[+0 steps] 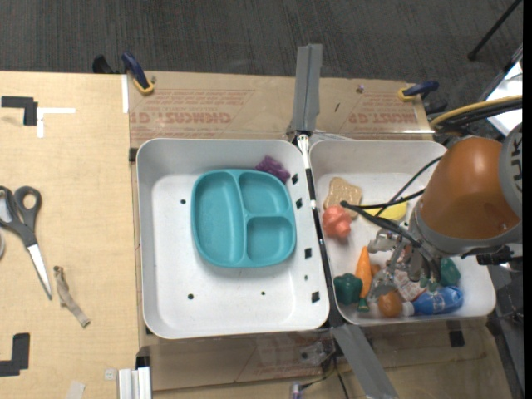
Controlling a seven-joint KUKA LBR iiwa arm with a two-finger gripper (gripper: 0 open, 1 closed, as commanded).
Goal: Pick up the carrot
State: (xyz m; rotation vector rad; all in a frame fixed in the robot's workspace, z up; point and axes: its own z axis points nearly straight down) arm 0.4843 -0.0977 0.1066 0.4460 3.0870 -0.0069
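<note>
The carrot [364,265] is a small orange piece lying upright-slanted in the right bin [432,150], near its left wall. My gripper [394,274] hangs low over the bin's front part, just right of the carrot and close to it. The arm's orange band [470,189] covers much of the bin's right side. I see nothing held.
Around the carrot lie a green piece [347,288], an orange ball [388,305], a blue item [438,301], a pink piece [335,221], a tan cracker [342,193] and a yellow piece [395,213]. The left bin holds a teal divided plate [244,218] and a purple item [273,168].
</note>
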